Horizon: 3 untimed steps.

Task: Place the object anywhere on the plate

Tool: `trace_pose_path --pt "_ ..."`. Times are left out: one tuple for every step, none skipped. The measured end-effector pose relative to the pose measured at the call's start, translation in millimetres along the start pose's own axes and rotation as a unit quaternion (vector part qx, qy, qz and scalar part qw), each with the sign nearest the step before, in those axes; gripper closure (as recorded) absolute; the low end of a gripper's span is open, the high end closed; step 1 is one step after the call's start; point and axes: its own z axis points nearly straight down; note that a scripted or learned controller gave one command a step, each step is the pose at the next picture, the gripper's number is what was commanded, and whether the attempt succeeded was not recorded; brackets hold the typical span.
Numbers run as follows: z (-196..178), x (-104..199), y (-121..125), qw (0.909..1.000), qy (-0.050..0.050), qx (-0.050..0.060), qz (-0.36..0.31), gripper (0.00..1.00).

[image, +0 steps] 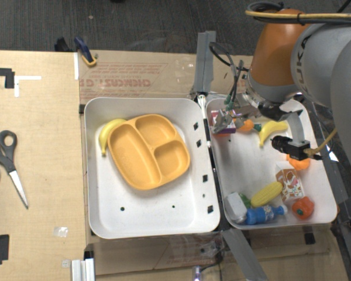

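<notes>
On the bench's left edge a pair of scissors (10,163) lies on bare wood, well apart from the work. In the left bin (99,215), an orange three-compartment plate (147,151) sits toward the far left corner, with nothing in its wells; a yellow banana (108,133) curves against the plate's far-left rim, on the bin floor rather than on the plate. Across the divider, the right bin (245,157) carries the clutter: a second banana (271,130) near the far edge, an orange fruit (300,163) by the right wall, a small printed carton (290,184) below it, and along the near edge a corn cob (265,194), a blue bottle (263,215), a pale block (236,206) and a red-orange piece (303,208) in the near right corner. The gripper (226,119) of the grey arm hangs over the right bin's far left corner, just beside the divider, with a small dark and reddish item (223,127) at its tip; whether the claw is clenched on that item or merely touching it cannot be told from this slant. The step in hand appears to be the pick, or the first lift after it. Should the grasp be good, the next move calls for a lift clear of the divider, a short carry leftward, and a release over any well of the plate.
</notes>
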Motion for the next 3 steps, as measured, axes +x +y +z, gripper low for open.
trace_pose_path --pt "-2.0 60.4 -48.0 1.0 0.001 0.0 -0.001 1.0" --pt "12.8 135.8 -3.3 0.9984 0.0 -0.001 -0.056 1.0" --pt "12.5 135.6 -3.2 0.9985 0.0 -0.001 -0.055 0.0"
